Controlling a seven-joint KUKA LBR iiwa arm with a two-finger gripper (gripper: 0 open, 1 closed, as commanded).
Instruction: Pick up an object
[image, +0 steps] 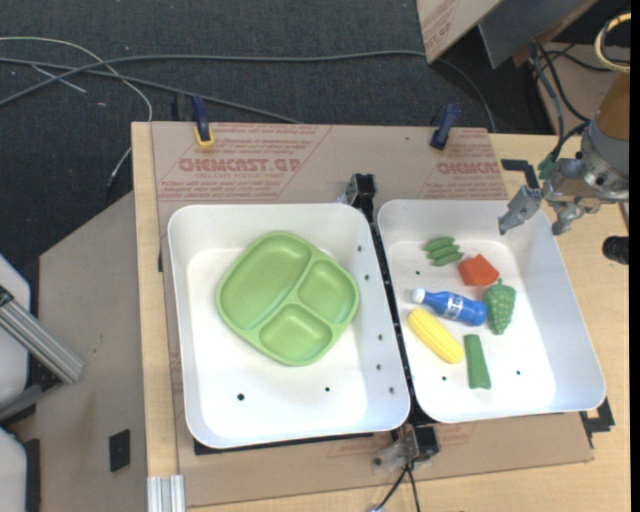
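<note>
Objects for picking lie in the right bin (560, 300): green pea pods (441, 249) at its 11 o'clock, an orange-red block (479, 270) just beside them toward 4 o'clock, a green leafy piece (500, 306) below the block, a blue bottle (452, 305) with a white cap lying across the middle, a yellow corn cob (435, 334) at the bottle's 7 o'clock, touching or nearly touching it, and a green stick-shaped piece (477, 361) at the bin's 6 o'clock. My claw (537, 215) hangs over the bin's 1 o'clock rim, fingers spread wide with nothing between them, apart from every object. At 9 o'clock on the desk (300, 150), the left bin (190, 300) holds a green divided plate (288, 297).
</note>
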